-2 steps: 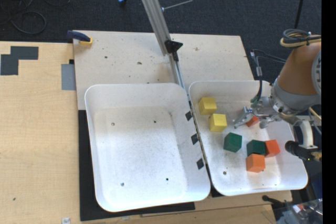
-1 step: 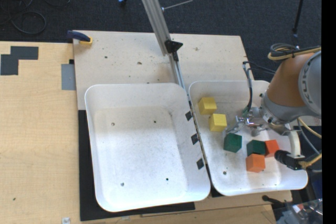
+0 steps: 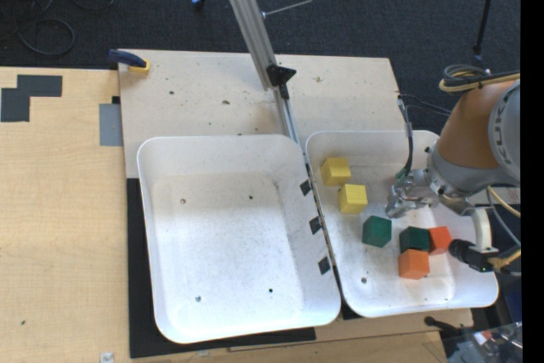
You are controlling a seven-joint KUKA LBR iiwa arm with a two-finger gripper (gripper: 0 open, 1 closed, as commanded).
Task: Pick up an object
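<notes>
The right bin (image 3: 374, 302) holds several small blocks. Two yellow blocks (image 3: 335, 171) (image 3: 354, 198) lie near its left wall. A green block (image 3: 376, 231) sits just below them, a darker green block (image 3: 415, 239) to its right, and two orange blocks (image 3: 414, 264) (image 3: 439, 239) beside that. My gripper (image 3: 401, 201) hangs low over the bin, just above and right of the green block, between it and the yellow ones. Nothing shows between its tips.
The left bin (image 3: 229, 242) stands beside the right one, with black clips (image 3: 315, 224) along the shared wall. A slanted aluminium bar (image 3: 251, 17) rises behind the bins. The arm's orange band (image 3: 472, 127) overhangs the right bin's far right side.
</notes>
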